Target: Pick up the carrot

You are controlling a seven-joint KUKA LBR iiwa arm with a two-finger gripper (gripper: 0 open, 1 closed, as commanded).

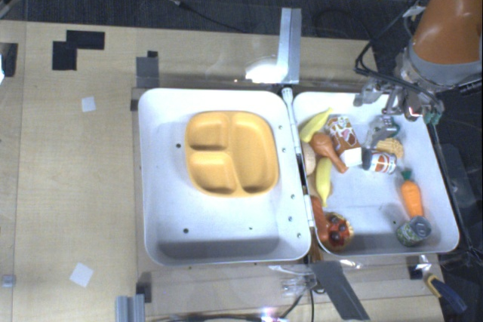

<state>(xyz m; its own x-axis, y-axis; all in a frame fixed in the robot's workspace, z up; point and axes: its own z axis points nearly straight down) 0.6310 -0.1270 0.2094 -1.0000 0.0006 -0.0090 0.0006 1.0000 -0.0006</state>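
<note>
Camera view — claw point(381, 133) above right bin point(447, 237), carrot point(411, 197) untouched.

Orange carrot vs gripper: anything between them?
Camera view: the gripper hangs over the right white bin. Between it and the orange carrot lie a small red-and-white can and a pale yellow piece.

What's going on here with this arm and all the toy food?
A robot arm reaches in over the right bin, which is scattered with toy food. Its tool hangs above the middle of that bin, near a small can. The carrot it is meant to pick up lies untouched, closer to the near right corner. The left bin holds a yellow divided tray.
</note>
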